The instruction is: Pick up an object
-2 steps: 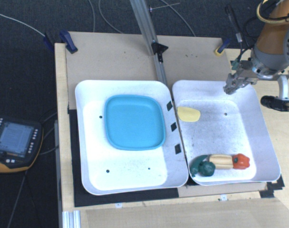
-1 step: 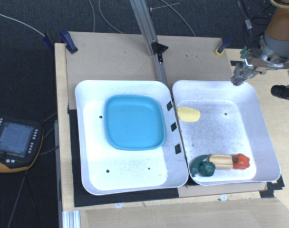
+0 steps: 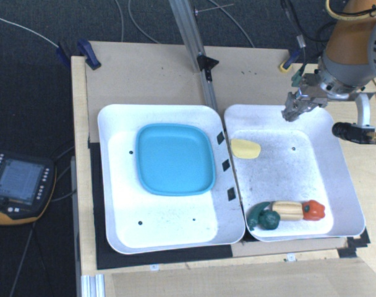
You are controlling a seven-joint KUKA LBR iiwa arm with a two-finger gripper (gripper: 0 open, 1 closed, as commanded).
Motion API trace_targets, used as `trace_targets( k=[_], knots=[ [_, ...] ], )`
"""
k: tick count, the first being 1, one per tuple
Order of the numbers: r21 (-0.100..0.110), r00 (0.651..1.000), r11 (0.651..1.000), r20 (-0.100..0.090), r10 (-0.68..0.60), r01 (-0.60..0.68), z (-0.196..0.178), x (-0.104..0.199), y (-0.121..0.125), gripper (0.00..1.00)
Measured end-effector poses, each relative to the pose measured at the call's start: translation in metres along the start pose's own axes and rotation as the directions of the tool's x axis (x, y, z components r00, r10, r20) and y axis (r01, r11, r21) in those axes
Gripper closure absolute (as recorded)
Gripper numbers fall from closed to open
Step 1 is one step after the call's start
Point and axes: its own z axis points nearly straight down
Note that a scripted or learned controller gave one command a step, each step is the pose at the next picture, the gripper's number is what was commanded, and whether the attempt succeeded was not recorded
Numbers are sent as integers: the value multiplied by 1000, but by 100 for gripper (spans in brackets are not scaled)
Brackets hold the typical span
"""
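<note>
My left white plastic bin (image 3: 117,228) holds a square blue plate (image 3: 175,159). Right of it, another white bin (image 3: 342,184) holds a yellow piece (image 3: 245,148), green lump (image 3: 264,218), tan cylinder (image 3: 288,210), red piece (image 3: 313,210). Claw (image 3: 294,111) state: cannot tell.

R bin objs: pale yellow piece (image 3: 245,148) flat by the L wall, upper part. Near front edge, a row, touching: dark green lump (image 3: 264,218), tan cylinder (image 3: 287,211) lying on its side, red-orange piece (image 3: 313,210) at R end.

Orange-banded arm (image 3: 352,39), grey metal gripper (image 3: 294,111), seemingly black cabling
</note>
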Motion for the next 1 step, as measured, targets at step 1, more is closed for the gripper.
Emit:
trace_targets(
  k=[1],
  knots=[
    [0, 1000, 1000, 0, 1, -1, -3, 39, -16, 100]
  ],
)
